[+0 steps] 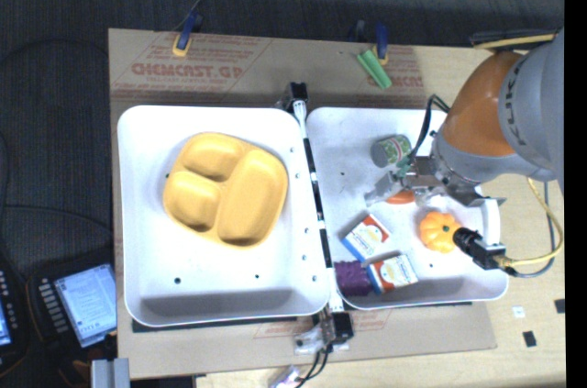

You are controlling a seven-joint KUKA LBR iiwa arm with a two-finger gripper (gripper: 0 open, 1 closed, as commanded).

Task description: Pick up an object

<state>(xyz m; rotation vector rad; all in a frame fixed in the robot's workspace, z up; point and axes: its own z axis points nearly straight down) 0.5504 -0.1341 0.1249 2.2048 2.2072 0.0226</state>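
**binwatcher:** anyone make out where the gripper (396,190) sits? I see it low inside the right bin (344,134), arm coming in from the right with that orange band up top

**kuka_fan:** yep. Honestly cannot tell how it's set, too much metal clutter down there. Nothing visibly held. Small green can (391,149) just above it, something flat and orange-red (400,198) right underneath, touching or nearly. Little pumpkin (437,231) down and to its right, white carton (367,238) just below-left, second carton (393,271) and a purple thing (352,276) further down. Big yellow tray (226,187) way off left in the other bin (138,221)
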